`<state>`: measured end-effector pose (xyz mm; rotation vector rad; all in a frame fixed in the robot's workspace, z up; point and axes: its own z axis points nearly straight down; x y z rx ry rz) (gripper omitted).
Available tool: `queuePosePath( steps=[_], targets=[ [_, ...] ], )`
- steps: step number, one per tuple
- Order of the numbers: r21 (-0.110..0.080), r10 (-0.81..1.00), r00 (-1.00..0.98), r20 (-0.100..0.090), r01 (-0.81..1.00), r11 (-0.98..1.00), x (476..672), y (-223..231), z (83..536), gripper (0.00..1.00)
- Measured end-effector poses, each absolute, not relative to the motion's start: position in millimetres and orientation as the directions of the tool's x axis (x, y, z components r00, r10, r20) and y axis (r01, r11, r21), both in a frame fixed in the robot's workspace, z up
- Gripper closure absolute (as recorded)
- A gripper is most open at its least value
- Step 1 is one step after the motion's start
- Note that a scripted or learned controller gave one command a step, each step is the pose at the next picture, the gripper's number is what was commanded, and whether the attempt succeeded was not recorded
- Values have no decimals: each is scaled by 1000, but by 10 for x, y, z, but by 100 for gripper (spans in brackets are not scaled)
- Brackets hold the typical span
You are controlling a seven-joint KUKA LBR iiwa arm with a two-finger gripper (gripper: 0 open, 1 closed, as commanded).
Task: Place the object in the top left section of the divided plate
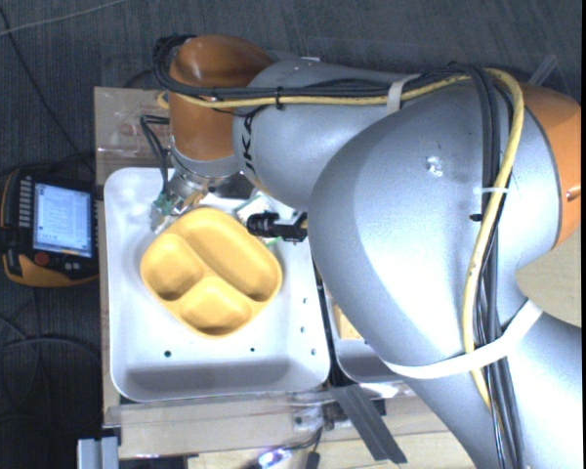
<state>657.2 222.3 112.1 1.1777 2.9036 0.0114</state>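
Divided plate — glossy yellow plastic, rounded, three moulded sections — lies in the smooth white left bin. Gripper at the plate's upper-left rim; something small, green beside it. Object's whereabouts cannot be told.

A handheld screen unit lies on dark carpet; a thin cable crosses it.

Dark grey carpet floor crossed by a thin cable.
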Motion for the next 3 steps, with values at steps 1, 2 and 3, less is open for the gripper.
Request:
queuePosePath(
  steps=[1,2,3],
  targets=[
    [0,715,-700,0,715,700,6569,2286,1467,100],
    [5,583,-813,-5,582,813,6366,2272,1185,100],
    [4,580,-814,-4,580,814,6358,2282,1176,0]
  ],
)
